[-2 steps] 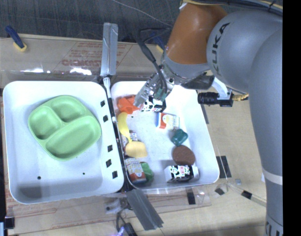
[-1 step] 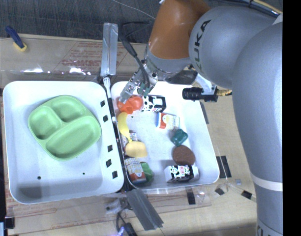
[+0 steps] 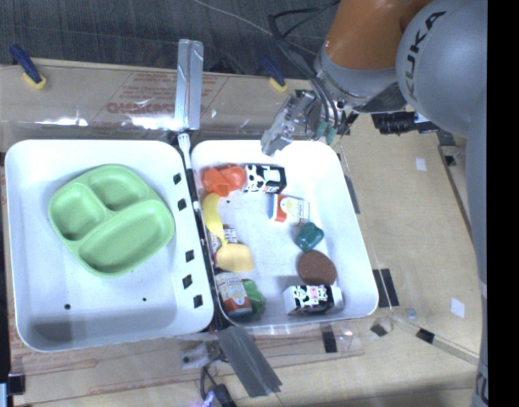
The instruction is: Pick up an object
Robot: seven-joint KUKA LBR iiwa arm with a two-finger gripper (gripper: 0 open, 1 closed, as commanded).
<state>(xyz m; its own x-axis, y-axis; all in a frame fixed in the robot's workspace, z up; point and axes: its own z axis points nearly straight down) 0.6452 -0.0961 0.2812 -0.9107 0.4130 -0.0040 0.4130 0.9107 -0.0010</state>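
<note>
Clearly, nothing lifted yet.
The gripper [image 3: 281, 134] hangs over the right bin's [image 3: 354, 227] far rim; whether it is open I cannot tell. The nearest object, a black-and-white carton [image 3: 265, 177], lies untouched just below.
</note>
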